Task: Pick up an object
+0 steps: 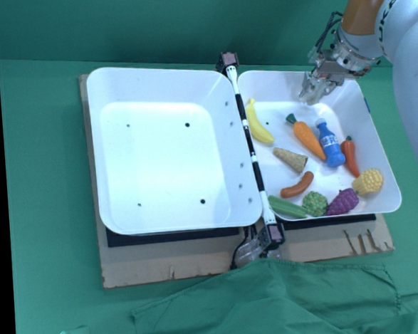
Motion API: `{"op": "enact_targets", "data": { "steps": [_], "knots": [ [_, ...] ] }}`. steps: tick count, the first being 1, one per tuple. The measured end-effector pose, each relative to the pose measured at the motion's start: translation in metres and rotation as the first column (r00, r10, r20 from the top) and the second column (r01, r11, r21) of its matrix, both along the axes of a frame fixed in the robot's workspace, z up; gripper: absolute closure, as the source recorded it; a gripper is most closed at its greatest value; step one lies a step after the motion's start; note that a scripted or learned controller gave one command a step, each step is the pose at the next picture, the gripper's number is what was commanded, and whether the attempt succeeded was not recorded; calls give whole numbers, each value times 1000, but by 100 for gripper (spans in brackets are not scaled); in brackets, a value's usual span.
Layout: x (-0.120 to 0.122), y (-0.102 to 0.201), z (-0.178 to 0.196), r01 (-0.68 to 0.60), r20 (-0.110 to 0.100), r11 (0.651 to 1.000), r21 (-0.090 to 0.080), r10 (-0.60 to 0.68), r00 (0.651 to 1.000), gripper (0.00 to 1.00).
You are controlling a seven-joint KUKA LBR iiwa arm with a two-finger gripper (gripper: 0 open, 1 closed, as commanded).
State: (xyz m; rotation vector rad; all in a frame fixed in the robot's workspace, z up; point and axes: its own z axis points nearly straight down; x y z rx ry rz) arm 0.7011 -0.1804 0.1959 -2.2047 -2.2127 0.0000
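Your tool (313, 91), grip state indiscernible, hangs over the right bin (274, 79) near its far rim, bare floor separating it from the carrot (305, 136).

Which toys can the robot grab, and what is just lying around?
For the job: tool; banana; carrot; blue bottle; cone; sausage; corn; grapes; cucumber.

Just lying about: left bin; cardboard sheet; green cloth.
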Motion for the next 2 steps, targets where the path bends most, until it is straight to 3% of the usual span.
{"op": "enact_targets", "data": {
  "steps": [1,2],
  "knots": [
    [0,-4,1,4,3,1000,-6,-4,1000,0],
    [2,-3,16,4,9,1000,-3,-4,1000,100]
  ]
}}
